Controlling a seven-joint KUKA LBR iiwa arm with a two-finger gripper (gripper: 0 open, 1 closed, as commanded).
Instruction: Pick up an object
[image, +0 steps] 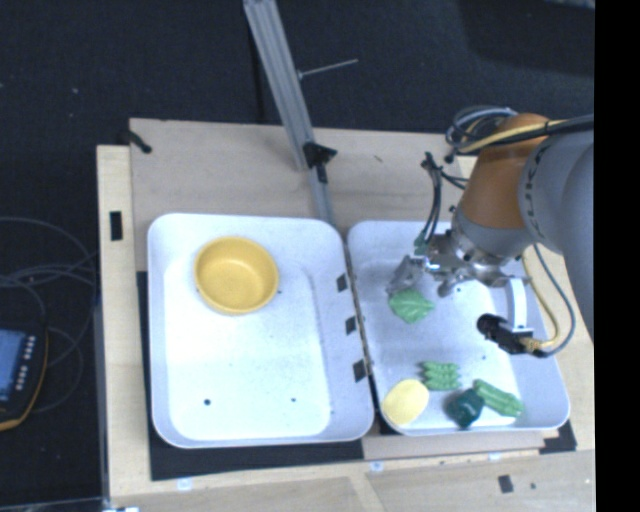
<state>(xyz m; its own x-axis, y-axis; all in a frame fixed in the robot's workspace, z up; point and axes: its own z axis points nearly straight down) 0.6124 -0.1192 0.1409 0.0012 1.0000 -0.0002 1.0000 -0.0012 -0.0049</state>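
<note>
My gripper (424, 284) hangs over the upper middle of the right bin (375, 250), its two fingers spread apart and open. A crumpled light green object (411, 307) lies on the bin floor just below the fingertips, not gripped between them. Along the front of the same bin lie a small green ridged piece (439, 376), a pale yellow round object (405, 401), a dark green object (464, 408) and a light green long object (498, 398). A yellow bowl (237, 275) sits in the upper left of the left bin (250, 400).
A grey metal post (290, 95) slants down from the top to the gap between the bins. Black clips (352, 325) mark the divider between the bins. Cables and a black fitting (500, 332) hang off the wrist at the right.
</note>
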